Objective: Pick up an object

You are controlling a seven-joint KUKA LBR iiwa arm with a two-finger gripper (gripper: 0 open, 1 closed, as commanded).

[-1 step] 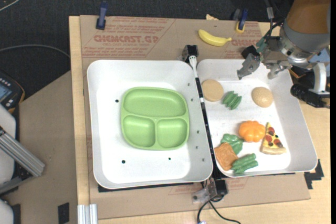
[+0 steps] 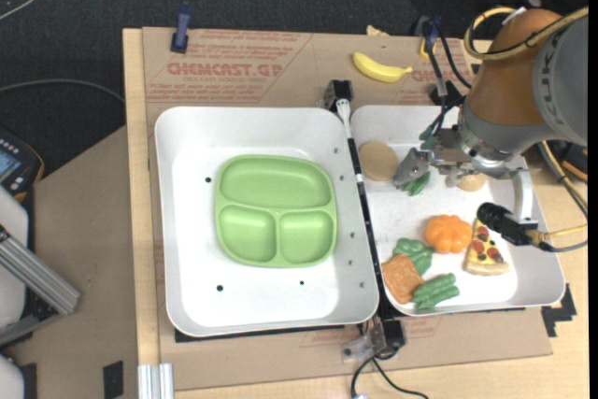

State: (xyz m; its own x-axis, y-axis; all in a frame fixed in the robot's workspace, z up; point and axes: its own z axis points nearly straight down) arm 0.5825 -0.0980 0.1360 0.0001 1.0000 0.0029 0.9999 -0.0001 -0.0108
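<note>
the arm enters from the right side of the frame and bends down over the right bin [image 2: 537,290], so the gripper [image 2: 414,171] is low in the upper left part of that bin. its fingers look narrow, and a small dark green item [image 2: 417,183] sits at their tips, but i cannot tell if it is really held between them or only lying under them.

just left of the gripper lies a tan round piece [image 2: 377,160], near the wall between the bins. the other toy foods are together in the lower part of the same bin: an orange piece [image 2: 447,233], a pizza slice [image 2: 487,249], a toast slice [image 2: 401,277] and green beans [image 2: 435,291]. i think they lie loose there so that the program can choose any one.

the left bin [image 2: 182,201] keeps a green divided plate [image 2: 276,208] in its centre. a banana [image 2: 380,67] lies outside on the board, above the right bin.
</note>
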